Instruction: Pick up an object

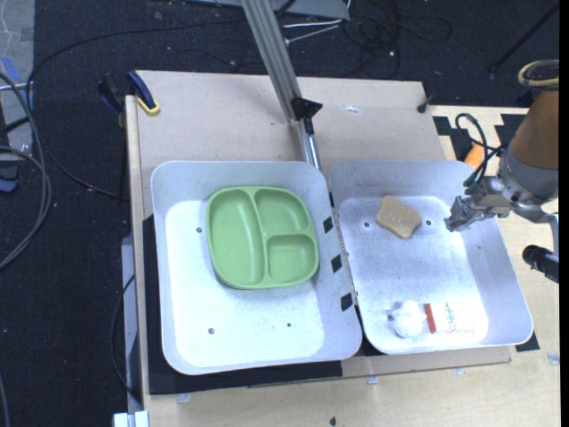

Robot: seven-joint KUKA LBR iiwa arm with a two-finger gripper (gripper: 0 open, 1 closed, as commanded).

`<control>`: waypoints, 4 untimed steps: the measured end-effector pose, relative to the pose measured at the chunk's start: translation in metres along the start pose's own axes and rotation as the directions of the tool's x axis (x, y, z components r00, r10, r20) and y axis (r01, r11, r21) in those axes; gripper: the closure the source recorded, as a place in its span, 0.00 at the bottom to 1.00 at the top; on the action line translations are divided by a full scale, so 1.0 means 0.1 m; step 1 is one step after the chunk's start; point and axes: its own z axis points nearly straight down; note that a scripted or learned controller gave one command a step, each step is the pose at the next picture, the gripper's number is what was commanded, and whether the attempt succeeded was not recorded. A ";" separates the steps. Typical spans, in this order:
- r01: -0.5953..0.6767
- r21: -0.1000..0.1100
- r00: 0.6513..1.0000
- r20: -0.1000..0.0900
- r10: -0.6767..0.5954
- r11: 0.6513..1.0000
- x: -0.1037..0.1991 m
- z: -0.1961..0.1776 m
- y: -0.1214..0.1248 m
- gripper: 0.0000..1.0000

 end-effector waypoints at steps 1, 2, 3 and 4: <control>0.003 0.002 1.000 -0.001 -0.003 1.000 0.05 -0.48 -0.05 1.00; 0.003 0.001 1.000 -0.001 -0.003 1.000 0.05 -0.85 -0.04 1.00; 0.008 0.006 1.000 -0.005 -0.008 1.000 0.54 -0.79 0.07 1.00; 0.007 0.008 1.000 -0.005 -0.007 1.000 1.06 -0.68 0.08 1.00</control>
